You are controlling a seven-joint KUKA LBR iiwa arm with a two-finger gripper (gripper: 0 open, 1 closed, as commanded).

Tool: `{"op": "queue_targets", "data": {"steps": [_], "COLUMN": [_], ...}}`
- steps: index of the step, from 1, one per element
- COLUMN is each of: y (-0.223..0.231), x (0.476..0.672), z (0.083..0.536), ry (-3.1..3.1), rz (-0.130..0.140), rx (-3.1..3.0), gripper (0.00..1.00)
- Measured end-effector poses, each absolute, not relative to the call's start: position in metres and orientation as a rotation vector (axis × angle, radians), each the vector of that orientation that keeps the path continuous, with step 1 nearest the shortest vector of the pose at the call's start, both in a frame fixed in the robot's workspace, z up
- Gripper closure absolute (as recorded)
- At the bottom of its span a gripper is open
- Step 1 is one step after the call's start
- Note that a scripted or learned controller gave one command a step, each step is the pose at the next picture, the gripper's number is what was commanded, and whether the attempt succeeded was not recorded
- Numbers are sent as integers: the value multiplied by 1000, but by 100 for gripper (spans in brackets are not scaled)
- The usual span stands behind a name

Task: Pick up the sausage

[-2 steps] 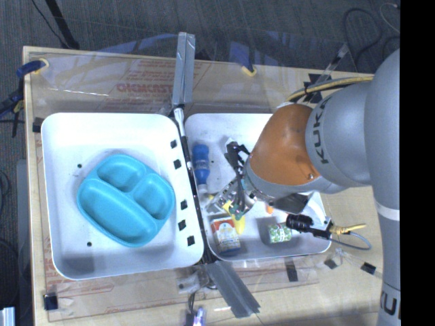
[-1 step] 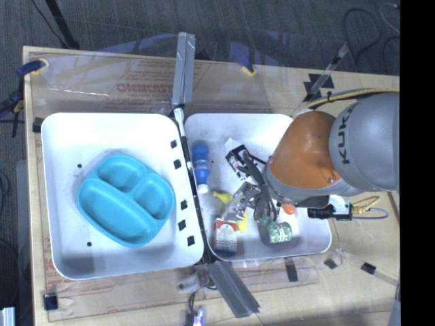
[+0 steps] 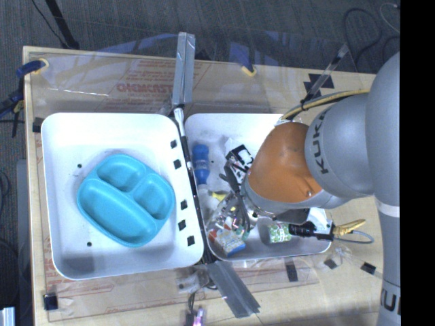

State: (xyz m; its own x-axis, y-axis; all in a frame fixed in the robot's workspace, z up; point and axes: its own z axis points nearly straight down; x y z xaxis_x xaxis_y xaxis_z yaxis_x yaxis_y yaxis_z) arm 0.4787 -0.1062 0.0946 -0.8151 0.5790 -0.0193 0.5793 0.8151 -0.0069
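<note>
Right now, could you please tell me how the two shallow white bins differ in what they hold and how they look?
The left shallow white bin holds one thing, a blue three-compartment plastic plate; the right shallow white bin holds a clutter of small items, among them a blue bottle. The left bin lies fully in view; the grey arm with its orange band covers much of the right bin. Both are white, shallow and set side by side.

Setting: robotics lab, test cell. Evidence: grey industrial arm (image 3: 353, 148) with orange band (image 3: 282, 163), KUKA lettering on housing. Plywood bench (image 3: 88, 66), clear sheeting taped over top. Two white bins (image 3: 54, 182) side by side, metal divider bar (image 3: 182, 70) above join. Loose cables (image 3: 340, 60) run across bench. Dark carpet floor (image 3: 224, 12), tripod legs (image 3: 58, 15) at top left.
</note>
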Motion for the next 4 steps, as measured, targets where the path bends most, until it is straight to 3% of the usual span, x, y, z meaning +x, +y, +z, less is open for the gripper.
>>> {"op": "queue_targets", "data": {"steps": [1,2,3,4], "y": [-140,-132,-172,-155], "x": [486,484,504,497], "z": [187,100,174,219], "ry": [3112,3122,3052,3071], "rz": [-2,-5,-5,-4], "rx": [387,-223,-714,-632], "gripper": [100,100,100,100]}}
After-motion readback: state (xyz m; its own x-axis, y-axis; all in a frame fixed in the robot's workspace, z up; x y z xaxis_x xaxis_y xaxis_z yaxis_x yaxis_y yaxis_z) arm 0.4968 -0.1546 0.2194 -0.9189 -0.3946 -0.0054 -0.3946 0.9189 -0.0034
